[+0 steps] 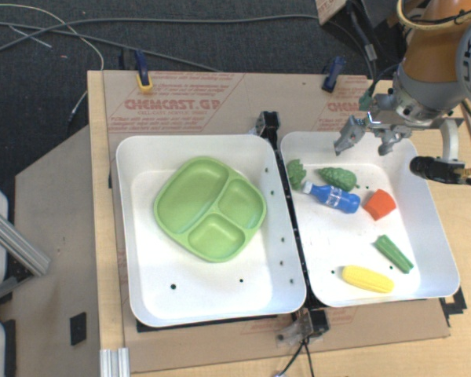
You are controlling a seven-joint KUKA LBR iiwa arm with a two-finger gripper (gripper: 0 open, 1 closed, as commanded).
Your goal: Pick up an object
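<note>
- Camera view: the gripper (367, 139) hangs over the far edge of the right bin (439, 242), its two fingers spread apart with nothing between them.
- In the right bin lie a blue bottle (335, 198) with a white cap, a dark green leafy piece (339, 177), a small green piece (297, 173), an orange block (380, 203), a green stick-shaped vegetable (394, 254) and a yellow corn cob (367, 279).
- The left bin (153, 289) bears a light green divided plate (210, 208).

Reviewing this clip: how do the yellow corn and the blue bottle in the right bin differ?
The yellow corn lies near the front edge of the right bin; the blue bottle lies farther back, beside green toys. The corn is all yellow; the bottle is blue with a white end. Both lie on their sides.
</note>
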